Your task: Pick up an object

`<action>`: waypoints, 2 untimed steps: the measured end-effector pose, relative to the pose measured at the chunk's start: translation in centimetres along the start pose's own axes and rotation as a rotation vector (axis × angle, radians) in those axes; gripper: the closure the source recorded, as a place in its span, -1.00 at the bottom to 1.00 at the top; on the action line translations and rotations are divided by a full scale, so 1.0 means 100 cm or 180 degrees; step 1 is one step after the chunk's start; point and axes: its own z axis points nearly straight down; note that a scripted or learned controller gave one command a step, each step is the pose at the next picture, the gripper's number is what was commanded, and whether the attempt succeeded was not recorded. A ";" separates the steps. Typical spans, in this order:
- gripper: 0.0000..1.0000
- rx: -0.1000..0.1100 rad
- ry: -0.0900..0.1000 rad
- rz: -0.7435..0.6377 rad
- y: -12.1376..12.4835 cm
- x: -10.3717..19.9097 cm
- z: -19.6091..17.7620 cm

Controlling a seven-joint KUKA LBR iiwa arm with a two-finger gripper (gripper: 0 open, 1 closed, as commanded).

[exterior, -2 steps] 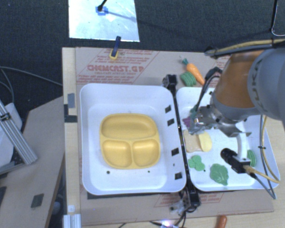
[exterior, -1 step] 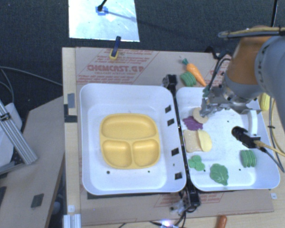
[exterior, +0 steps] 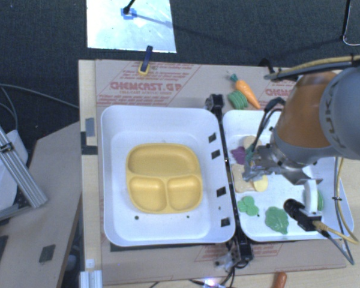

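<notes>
Lay clustered in the left half of the right bin [exterior: 333, 227]: a purple piece [exterior: 238, 155], a pale piece [exterior: 249, 141] just behind it, a yellow piece [exterior: 260, 185] nearer the front. Found the gripper [exterior: 252, 170] low among these three, close to or touching them; could not tell which, nor whether spread or pressed together, nor whether pinching anything. Judged the step as the descent or the closing on one piece of that cluster, with nothing visibly lifted. Called next for a firm closing on a single piece and a straight lift clear of its neighbours, none dragged along.

Sat farther toward the front edge: two green pieces [exterior: 248, 206] [exterior: 276, 219], apart from the gripper. Held a yellow divided plate [exterior: 164, 177] in the left bin [exterior: 114, 161]. Rested on the cardboard of the desk [exterior: 168, 84] behind the bins: a toy carrot [exterior: 245, 89].

Hid much of the right bin's back and right side under the grey and orange arm [exterior: 315, 122]. Left the cluster's outlines small and blurred, the pieces' exact shapes unreadable.
</notes>
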 end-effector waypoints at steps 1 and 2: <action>1.00 -0.0012 -0.0001 -0.0019 -0.020 0.043 0.000; 1.00 -0.0065 0.0002 -0.0022 -0.024 0.067 -0.132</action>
